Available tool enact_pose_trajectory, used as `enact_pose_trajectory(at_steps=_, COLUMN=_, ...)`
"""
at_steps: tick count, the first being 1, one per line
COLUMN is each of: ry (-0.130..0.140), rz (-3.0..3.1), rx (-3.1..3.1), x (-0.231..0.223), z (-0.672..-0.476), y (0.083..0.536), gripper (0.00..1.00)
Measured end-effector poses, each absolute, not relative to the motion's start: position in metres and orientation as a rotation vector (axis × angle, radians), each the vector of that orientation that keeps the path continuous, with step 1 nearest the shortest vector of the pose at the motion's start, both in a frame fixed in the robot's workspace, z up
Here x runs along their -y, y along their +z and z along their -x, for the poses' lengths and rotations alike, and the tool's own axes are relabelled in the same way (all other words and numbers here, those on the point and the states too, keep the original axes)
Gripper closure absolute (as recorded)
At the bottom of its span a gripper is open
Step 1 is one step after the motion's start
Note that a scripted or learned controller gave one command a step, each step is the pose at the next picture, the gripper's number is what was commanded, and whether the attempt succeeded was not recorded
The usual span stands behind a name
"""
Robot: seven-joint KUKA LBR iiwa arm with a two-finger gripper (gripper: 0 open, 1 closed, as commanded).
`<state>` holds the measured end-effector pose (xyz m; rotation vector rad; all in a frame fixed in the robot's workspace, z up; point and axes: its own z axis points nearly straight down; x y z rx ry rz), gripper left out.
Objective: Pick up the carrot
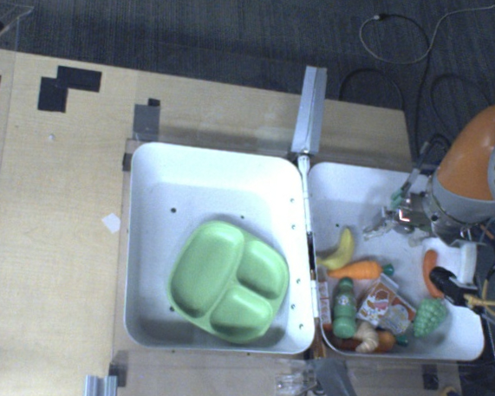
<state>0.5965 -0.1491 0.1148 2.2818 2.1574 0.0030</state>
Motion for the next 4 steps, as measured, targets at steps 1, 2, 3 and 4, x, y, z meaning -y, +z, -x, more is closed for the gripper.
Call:
enact_pose_trajectory(at_steps=1, ry=0.014, rz=-2.111, rx=-2.304, x=0.093, z=-0.546, y=0.090, gripper=0.00)
enact_pose_trajectory(at_steps=2, ry=0.022, rz=-2.108, rx=-2.304, x=0.091, z=-0.548, y=0.101, gripper=1.00)
enact_pose_trajectory(at_steps=3, ry=0.006, rz=-2.134, rx=-2.301, x=0.030, z=-0.524, y=0.221, gripper=1.00)
enact_pose_trajectory(at_steps=4, ry=0.001, rz=-2.563, rx=-1.817, x=0.003, z=-0.487, y=0.194, gripper=1.00)
